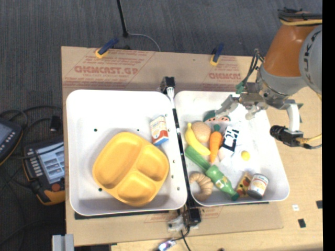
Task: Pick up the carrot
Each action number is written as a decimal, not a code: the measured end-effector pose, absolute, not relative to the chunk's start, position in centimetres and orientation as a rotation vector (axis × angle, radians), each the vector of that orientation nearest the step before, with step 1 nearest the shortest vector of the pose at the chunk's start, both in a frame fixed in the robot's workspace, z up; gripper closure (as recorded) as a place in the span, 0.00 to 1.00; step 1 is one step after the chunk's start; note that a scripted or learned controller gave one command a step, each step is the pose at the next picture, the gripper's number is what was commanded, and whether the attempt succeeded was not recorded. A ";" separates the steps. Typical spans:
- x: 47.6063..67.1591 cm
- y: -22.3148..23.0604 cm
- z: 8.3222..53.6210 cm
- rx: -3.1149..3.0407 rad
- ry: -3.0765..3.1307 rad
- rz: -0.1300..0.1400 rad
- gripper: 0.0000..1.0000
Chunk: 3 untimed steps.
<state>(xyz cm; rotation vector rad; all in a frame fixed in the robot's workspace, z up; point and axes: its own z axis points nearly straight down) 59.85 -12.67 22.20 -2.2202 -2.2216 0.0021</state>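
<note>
Carrot [215,143] lies in the right bin [277,163], near its centre, touching the banana [191,136] at its 9 o'clock and a green bottle [211,171] at 6 o'clock. End effector [238,107] hangs at the carrot's 1 o'clock, fingers spread apart, grasping nothing. Yellow tray [131,167] sits in the left bin [84,114].

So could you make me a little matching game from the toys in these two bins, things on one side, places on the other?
Things:
1. yellow tray
2. carrot
3. small can
4. milk carton

Places:
A. right bin's near right corner
B. filling much of the left bin
C. left bin, by the divider
D. right bin's middle, beside the banana

Pairs: 1-B, 2-D, 3-A, 4-C
</note>
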 end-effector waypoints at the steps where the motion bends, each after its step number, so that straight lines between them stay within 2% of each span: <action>1: 57.5 -11.2 12.2 -1.955 -2.476 -0.007 0.00; 2: 58.7 -12.0 11.5 -2.210 -2.271 -0.019 0.00; 3: 58.8 -11.7 11.3 -2.341 -2.135 -0.025 0.00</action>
